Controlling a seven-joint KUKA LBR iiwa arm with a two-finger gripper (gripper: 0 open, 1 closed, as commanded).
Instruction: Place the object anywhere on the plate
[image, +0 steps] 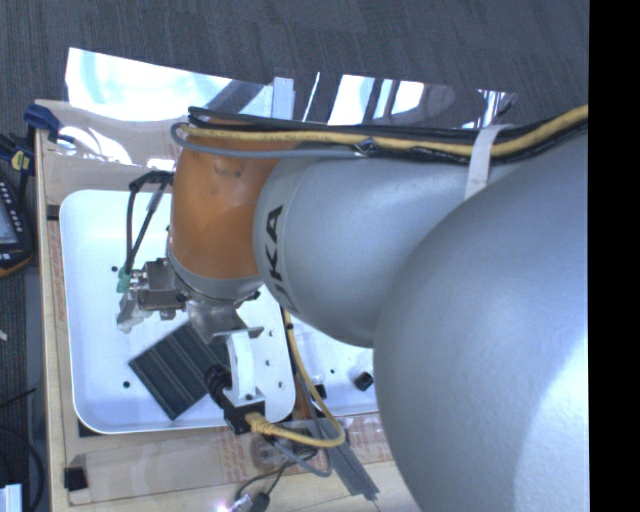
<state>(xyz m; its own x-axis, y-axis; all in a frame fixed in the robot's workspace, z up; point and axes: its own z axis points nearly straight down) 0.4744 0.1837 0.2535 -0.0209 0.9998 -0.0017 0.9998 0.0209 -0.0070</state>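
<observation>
Your grey arm (420, 300) with its orange band (215, 215) covers most of the left white bin (85, 300), its tool (190, 345) low over a dark ribbed block (175, 372) near the bin's front edge; whether the tool grips anything, you cannot tell.

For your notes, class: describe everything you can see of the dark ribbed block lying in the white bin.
The dark ribbed block is a flat, roughly rectangular slab, charcoal grey to black, with parallel ridges running across its top; it looks like rubber or plastic. It lies flat on the floor of the white bin, turned at an angle to the bin's walls, near the bin's lower edge. The arm's wrist hardware overlaps its upper right corner in this view, so contact there cannot be judged.
</observation>
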